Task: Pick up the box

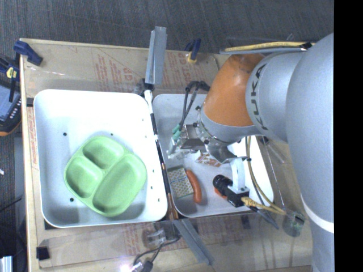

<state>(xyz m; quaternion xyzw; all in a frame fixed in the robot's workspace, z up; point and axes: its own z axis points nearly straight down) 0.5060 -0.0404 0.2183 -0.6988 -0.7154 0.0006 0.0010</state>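
Both bins (51, 152) are white. The divided plate (106, 175) is pale green, the sausage (194, 186) orange-red, and the small box (180, 182) carries a speckled, multicoloured print (its lower side grey). The arm (295, 112) is grey, banded orange.

a green divided plate (106, 176) lies in the left bin (51, 109). the arm (266, 95) overhangs the right bin (170, 109), above a patterned box (180, 182) and orange sausage (194, 186).

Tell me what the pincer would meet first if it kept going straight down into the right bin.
Probably the right bin's white floor, just above the box; the pincer is partly hidden, so depth is unclear.
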